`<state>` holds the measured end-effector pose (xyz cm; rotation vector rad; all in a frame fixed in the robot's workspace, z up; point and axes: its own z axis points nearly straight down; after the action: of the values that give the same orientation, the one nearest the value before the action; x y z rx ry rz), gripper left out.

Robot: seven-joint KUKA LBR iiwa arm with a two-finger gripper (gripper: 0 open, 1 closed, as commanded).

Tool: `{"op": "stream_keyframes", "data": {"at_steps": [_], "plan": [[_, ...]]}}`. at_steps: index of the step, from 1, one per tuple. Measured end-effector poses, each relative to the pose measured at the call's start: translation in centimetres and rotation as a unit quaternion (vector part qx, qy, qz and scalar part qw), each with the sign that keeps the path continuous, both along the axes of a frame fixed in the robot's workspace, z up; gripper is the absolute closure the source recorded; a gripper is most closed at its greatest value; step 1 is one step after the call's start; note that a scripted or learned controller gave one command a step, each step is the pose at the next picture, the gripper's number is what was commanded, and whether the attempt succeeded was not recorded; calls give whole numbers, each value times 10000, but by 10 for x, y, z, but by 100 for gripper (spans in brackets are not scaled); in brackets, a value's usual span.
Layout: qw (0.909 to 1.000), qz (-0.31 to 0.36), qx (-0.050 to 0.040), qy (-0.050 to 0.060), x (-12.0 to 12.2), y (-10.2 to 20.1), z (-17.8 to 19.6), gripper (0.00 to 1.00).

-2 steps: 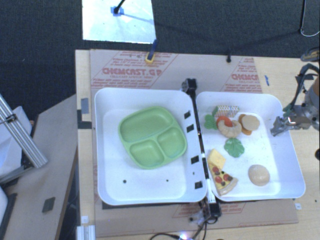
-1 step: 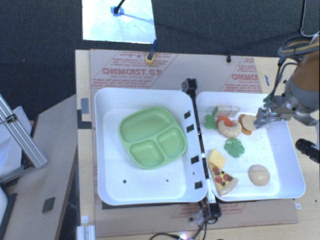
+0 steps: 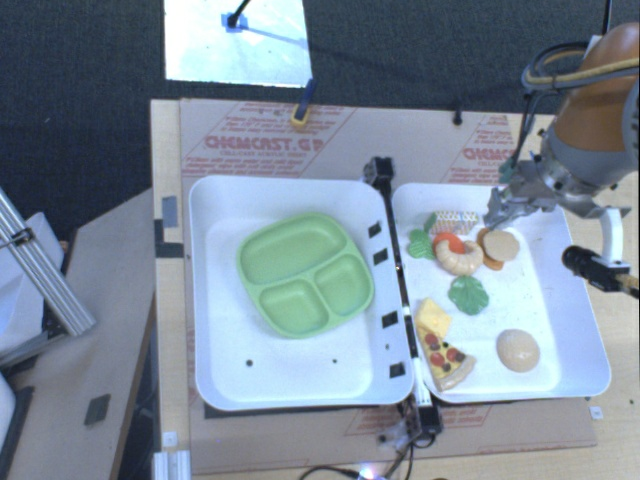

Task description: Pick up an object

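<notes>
since the gripper (image 3: 503,211) hangs at 12 o'clock of the round bun (image 3: 500,245), finger state unclear, crowded toys could spoil the grab.

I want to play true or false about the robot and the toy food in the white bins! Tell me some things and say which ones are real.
1. The green plate lies in the left bin. True.
2. The pizza slice sits on the green plate. False: it lies in the right bin, near the front corner by the divider.
3. The gripper hangs over the right bin, close to the round bread piece. True.
4. The green plate has five sections. False: it has three.
5. The beige egg-shaped piece lies in the same bin as the shrimp. True.
6. The toy food is piled in the left bin. False: it is all in the right one.
</notes>
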<state>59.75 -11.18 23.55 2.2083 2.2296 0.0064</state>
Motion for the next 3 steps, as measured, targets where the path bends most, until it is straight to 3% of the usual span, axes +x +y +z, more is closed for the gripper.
{"op": "stream_keyframes", "data": {"at_steps": [1,2,3], "plan": [[10000,-1,-2,-1,43,45,-10,100],[10000,-13,-1,8,49,67,-2,100],[10000,-43,-10,7,53,57,-1,100]]}}
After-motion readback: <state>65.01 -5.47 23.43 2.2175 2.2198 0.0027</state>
